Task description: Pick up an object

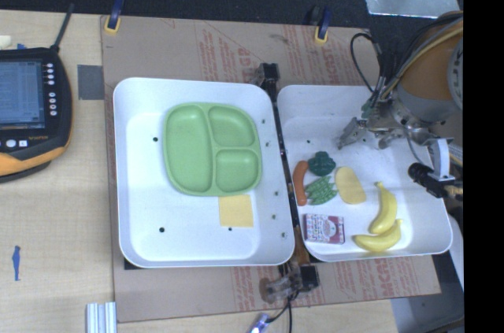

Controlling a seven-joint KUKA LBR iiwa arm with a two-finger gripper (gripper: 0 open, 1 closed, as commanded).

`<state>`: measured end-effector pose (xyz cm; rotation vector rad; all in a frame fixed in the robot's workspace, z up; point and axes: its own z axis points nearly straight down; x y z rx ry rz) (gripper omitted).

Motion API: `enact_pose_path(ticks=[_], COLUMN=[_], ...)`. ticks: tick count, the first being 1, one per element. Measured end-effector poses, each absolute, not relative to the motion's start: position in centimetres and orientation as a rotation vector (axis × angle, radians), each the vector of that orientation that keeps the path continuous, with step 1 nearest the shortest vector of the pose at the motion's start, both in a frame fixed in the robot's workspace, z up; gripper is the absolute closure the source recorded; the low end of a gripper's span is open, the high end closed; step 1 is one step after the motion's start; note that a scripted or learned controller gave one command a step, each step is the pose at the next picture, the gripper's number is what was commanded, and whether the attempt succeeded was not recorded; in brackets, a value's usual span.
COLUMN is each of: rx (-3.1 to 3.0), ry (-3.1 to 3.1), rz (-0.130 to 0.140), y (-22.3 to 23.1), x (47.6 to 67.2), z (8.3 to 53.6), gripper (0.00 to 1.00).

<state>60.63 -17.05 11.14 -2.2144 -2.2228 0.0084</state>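
Note:
My gripper (368,135) hovers over the back of the right bin (315,107), its grey fingers (349,138) spread open with nothing between them. In front of it lie a dark green broccoli piece (320,163), a lighter green leafy piece (320,189), an orange carrot (299,182) and a pale yellow oval chip (350,186). Two yellow bananas (382,220) rest near the bin's front right. A red and white packet (324,228) lies at the front.
The left bin (138,190) holds a green divided plate (213,148) and a yellow cheese square (236,210). A control pendant (27,115) lies on the bench at far left. Blue clamps (115,12) pin the cardboard at the back.

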Motion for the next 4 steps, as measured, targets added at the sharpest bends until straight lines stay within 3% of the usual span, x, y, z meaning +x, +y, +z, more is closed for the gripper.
enact_pose_path(ticks=[1,2,3,4], rx=[-2.216,-2.218,-2.214,-2.217], ry=[-2.225,-2.224,-2.224,-2.223], rz=[0.003,0.001,0.006,0.003], y=[-18.3,-18.3,-16.3,-20.2], x=[62.6,62.3,60.0,64.5], z=[13.0,16.9,15.9,12.4], gripper=[0.0,0.0,0.0,0.0])
